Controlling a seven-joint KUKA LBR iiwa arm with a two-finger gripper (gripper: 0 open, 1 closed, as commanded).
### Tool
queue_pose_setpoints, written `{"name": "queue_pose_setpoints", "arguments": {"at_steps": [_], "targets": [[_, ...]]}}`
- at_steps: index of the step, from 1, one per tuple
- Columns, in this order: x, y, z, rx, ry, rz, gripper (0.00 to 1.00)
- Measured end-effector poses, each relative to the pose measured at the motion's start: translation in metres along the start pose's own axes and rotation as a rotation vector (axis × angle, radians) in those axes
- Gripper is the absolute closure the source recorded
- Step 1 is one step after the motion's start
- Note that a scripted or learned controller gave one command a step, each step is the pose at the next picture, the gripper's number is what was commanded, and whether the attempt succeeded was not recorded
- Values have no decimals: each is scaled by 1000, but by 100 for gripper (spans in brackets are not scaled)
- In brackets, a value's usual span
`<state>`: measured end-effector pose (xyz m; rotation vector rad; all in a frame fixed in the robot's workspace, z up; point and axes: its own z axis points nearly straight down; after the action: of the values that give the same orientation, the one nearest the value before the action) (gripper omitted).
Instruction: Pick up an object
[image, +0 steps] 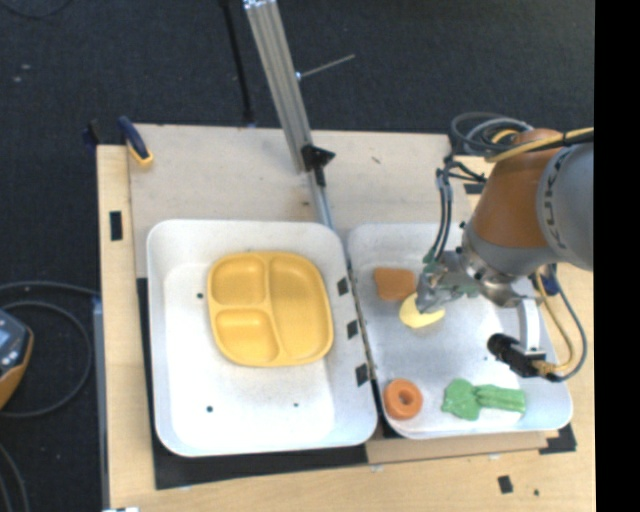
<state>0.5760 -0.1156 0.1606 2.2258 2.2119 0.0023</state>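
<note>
My end effector (432, 296) is down in the right-hand bin (440, 400), set directly over a pale yellow object (422, 317) that lies near the bin's middle, and it looks to be touching or very nearly touching that object's upper edge. From this slanted view I cannot tell its state, and I see nothing lifted clear of the bin floor, so I will not claim a hold. I judge this to be the grasp step: reached down onto a target, with closing and lifting yet to be proven. Just beside the yellow object, toward the left bin, lies a brown-orange piece (394, 283), close enough that it could be nudged or caught along with the target. An orange ring (404, 399) and a green toy (483, 399) sit well apart near the bin's front edge. The left bin (180, 400) carries a yellow divided plate (270, 307). The next move calls for a firm close on the yellow object alone, then a straight rise off the worktop (200, 170), watching whether it comes up too.
</note>
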Motion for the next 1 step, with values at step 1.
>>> {"name": "queue_pose_setpoints", "arguments": {"at_steps": [1], "targets": [[-8, -4, -47, -2, 0, -3, 100]]}}
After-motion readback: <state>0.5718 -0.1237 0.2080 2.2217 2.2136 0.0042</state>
